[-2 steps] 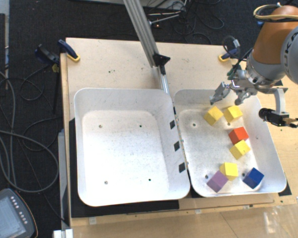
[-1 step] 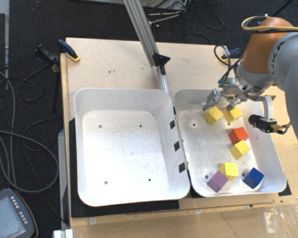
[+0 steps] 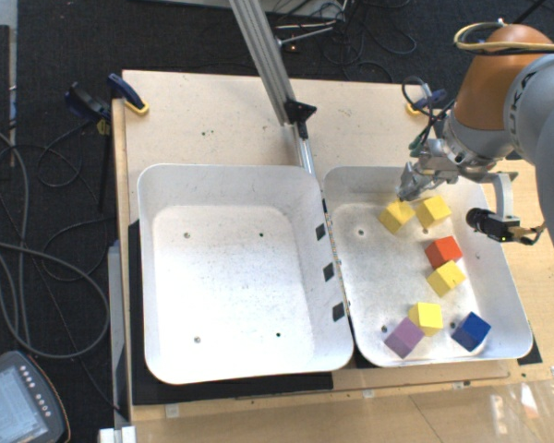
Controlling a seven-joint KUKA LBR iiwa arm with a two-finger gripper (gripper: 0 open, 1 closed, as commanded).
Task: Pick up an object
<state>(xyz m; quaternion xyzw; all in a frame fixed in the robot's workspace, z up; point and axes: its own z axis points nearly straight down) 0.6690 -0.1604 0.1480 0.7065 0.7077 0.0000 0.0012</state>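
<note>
In the right bin (image 3: 508,289), a purple block (image 3: 405,337) and a blue block (image 3: 471,330) lie nearest. Farther back, two yellow blocks (image 3: 415,213) sit just below the gripper (image 3: 414,188); its grip state cannot be told.

I find no text, label, brand, number or sign that I can read here. The small grey screened device (image 3: 17,404) at the lower left corner shows a pale display, but anything on it is too small and blurred for me to make out.
</note>
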